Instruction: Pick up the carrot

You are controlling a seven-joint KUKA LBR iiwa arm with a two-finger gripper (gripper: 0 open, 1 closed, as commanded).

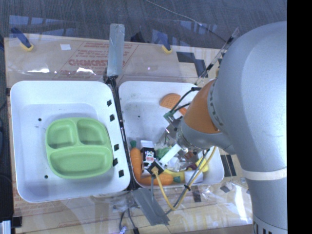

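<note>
Lying orange along the right bin's [146, 89] left wall toward its front-left corner, we see the carrot [136, 165]. Arm [253, 106] reaches down over it; gripper [163, 161] state unclear.

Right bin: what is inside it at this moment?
Inside the right bin: a carrot along its near-left corner, an orange biscuit-like piece at the far side, and something yellow near the front. The arm covers the rest.
</note>
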